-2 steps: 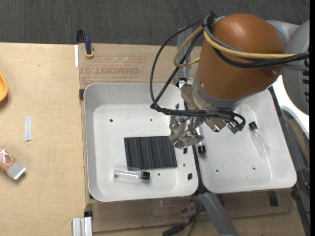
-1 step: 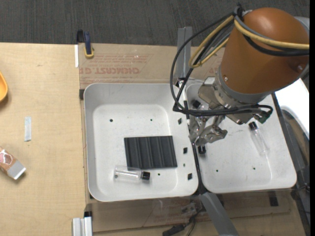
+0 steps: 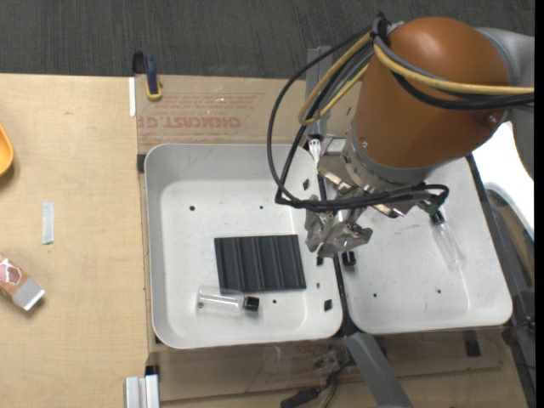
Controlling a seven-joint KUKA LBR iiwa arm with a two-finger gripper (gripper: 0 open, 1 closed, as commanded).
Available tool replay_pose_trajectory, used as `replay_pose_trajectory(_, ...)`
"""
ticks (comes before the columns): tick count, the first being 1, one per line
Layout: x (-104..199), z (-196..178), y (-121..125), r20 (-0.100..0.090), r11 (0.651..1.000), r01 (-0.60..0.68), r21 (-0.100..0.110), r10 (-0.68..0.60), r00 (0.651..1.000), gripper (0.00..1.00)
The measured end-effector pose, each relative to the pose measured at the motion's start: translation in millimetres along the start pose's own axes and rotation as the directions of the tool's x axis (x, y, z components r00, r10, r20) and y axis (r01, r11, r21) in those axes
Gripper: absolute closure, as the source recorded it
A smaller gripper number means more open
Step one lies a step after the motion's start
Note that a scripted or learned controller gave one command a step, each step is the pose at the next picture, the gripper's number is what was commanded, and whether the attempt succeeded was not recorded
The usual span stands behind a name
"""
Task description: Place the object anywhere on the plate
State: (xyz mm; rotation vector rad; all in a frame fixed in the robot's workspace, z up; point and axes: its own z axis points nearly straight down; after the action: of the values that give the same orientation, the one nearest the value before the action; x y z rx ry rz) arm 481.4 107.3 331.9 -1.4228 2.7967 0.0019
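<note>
Two shallow white plastic bins sit side by side on a pale wooden bench (image 3: 68, 160). In the left bin (image 3: 170, 177) lies a dark, ribbed rectangular plate (image 3: 259, 262), matte and grooved lengthwise, flat on the bin floor. Just below its lower left corner rests a small clear glass vial with a black cap (image 3: 226, 301), lying on its side, close to the plate's edge but not on it. A second clear tube (image 3: 446, 240) lies in the right bin (image 3: 425, 296). The grey arm with its glossy orange band (image 3: 425, 75) hangs above the seam between the bins, black and yellow cables looping round it. Its metal gripper (image 3: 336, 236) hovers beside the plate's right edge; whether it is clenched or released I cannot tell.
</note>
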Motion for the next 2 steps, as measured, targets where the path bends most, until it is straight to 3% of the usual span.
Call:
replay_pose_trajectory(1, 2.2, 15.5, 1.6, -0.001, 0.968, 0.253, -0.002, -0.253, 0.968, 1.00)
replay_pose_trajectory(2, 5.2, 0.6, -0.7, 0.001, 0.903, 0.429, -0.001, -0.429, 0.903, 1.00)
